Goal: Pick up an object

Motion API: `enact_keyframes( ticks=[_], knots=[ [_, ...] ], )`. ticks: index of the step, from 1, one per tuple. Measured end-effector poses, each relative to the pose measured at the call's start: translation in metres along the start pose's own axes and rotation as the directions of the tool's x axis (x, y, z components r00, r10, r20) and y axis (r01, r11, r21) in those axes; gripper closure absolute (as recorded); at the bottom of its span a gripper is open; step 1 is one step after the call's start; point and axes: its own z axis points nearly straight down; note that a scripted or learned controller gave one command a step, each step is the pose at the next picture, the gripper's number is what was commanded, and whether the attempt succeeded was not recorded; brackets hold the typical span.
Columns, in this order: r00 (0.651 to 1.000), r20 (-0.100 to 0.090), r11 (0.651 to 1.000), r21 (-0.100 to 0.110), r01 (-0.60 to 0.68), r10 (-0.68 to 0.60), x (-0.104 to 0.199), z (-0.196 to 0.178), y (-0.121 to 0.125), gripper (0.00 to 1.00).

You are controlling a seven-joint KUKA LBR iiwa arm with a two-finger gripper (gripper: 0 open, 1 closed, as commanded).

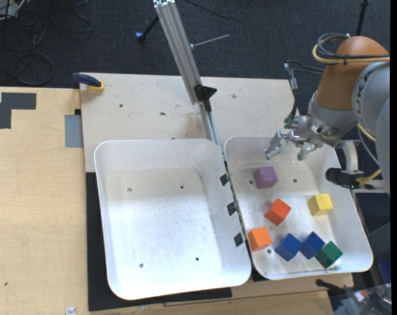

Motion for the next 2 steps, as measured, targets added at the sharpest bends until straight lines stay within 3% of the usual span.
enact_keyframes(
  ticks=[1, 2],
  knots=[
    [1.000, 0.000, 1.000, 0.000, -0.003, 0.003, 0.000, 0.062, -0.008, 0.00],
    [1.000, 0.001, 1.000, -0.005, -0.004, 0.004, -0.001, 0.048, -0.006, 1.00]
  ],
)
